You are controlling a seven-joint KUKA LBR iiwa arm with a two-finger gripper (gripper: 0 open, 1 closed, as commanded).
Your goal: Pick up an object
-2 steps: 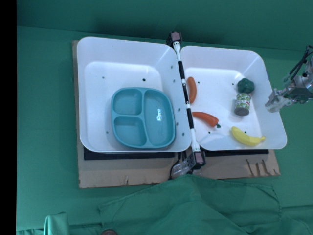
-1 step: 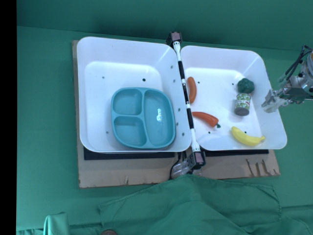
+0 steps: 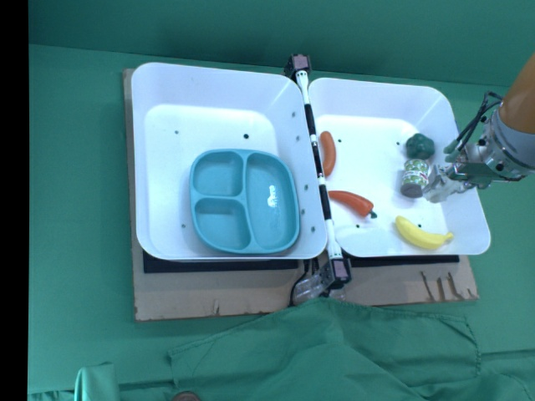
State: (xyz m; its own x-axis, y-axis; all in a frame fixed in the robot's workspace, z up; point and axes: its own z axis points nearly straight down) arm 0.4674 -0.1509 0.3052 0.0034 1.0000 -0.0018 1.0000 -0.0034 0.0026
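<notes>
The right bin [image 3: 380, 98] holds an orange-red sausage [image 3: 328, 153], a red chili pepper [image 3: 351, 200], a yellow banana [image 3: 423, 233], a dark green lump [image 3: 420, 146] and a small patterned can [image 3: 414, 177]. My gripper [image 3: 438, 187] reaches in over the bin's right wall and sits low, right beside the can on its right side, just above the banana. The can lies tilted against the gripper's tip. I see nothing lifted off the bin floor.
The left bin [image 3: 167, 98] carries a teal three-compartment plate [image 3: 244, 200]. A black-and-white rod [image 3: 315, 153] runs along the seam between the bins. Green cloth [image 3: 334, 349] is bunched at the front of the bench.
</notes>
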